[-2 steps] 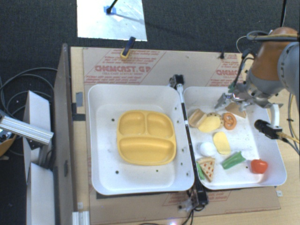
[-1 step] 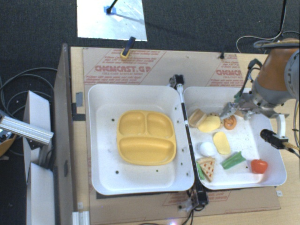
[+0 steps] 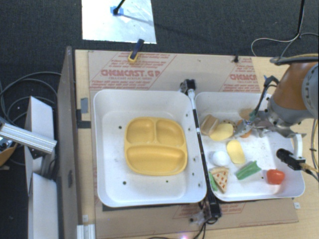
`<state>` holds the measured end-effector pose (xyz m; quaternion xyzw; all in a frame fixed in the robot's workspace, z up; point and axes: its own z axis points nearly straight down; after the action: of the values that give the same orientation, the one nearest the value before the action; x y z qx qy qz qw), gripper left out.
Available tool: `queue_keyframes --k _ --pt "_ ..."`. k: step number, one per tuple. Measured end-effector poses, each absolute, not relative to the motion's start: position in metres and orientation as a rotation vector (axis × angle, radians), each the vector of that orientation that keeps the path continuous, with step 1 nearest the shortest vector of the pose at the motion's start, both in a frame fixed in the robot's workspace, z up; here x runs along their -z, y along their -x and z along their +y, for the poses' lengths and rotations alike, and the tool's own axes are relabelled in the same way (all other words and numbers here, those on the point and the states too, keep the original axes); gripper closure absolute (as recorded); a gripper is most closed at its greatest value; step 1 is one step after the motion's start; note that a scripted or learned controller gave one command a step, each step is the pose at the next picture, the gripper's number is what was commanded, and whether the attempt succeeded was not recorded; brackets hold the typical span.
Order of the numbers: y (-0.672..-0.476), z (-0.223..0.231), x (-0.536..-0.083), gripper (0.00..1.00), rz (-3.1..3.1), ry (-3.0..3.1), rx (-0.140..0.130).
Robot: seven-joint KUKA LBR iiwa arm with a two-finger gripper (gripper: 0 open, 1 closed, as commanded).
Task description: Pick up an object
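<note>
Camera view shows toy food in the right bin (image 3: 299,190), with the hand (image 3: 247,128) low by a yellow piece (image 3: 222,131); its grip I cannot tell. Such pieces look light, stiff and slick, so squeezing that piece across its narrow width seems best.

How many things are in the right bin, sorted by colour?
Yellow: 2, a rounded yellow plastic piece and an oval yellow plastic piece
White: 1, a white egg-shaped ball
Green: 1, a green plastic strip
Red: 1, a red toy tomato
Tan: 2, a tan block and a toy pizza slice
Total: 7
</note>
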<state>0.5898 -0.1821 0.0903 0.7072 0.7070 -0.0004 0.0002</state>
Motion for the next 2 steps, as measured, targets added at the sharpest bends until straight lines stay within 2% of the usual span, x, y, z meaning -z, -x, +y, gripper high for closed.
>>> queue_keyframes --k 1,2 --pt "-0.659 -0.184 -0.086 0.00 2.237 -2.232 0.013" --pt "-0.625 -0.159 -0.087 0.00 2.219 -2.216 -0.005"
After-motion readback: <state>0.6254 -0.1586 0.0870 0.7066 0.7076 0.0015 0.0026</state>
